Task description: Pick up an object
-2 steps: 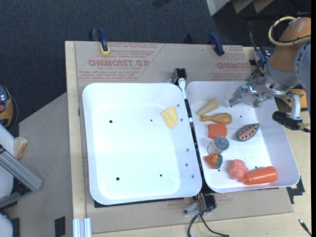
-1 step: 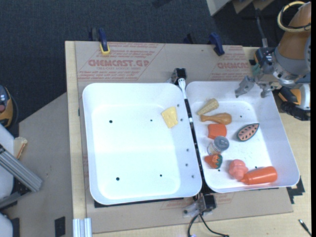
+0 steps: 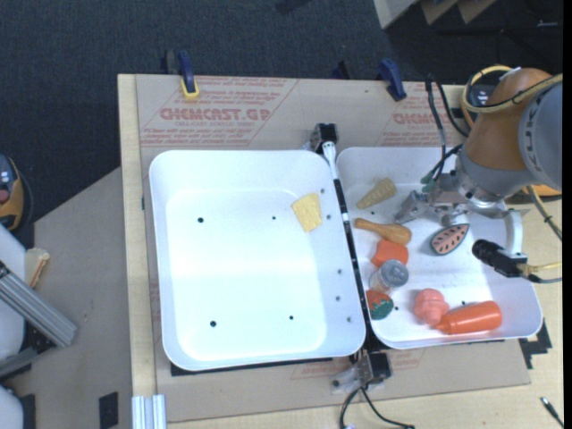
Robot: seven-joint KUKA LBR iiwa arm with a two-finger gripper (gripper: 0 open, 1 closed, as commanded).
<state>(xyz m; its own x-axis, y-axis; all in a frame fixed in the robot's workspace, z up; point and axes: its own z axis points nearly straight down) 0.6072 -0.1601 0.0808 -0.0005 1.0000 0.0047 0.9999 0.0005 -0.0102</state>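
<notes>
One yellow wedge [image 3: 307, 211] lies alone in the left bin [image 3: 179, 239]; the right bin [image 3: 518, 315] is crowded. There the pincer [image 3: 429, 202] hovers, its opening impossible to tell, risking a missed grasp or jostled neighbours.

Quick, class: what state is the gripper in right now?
Gripper: low in the right bin, above the toy food; open or closed cannot be told.
</notes>
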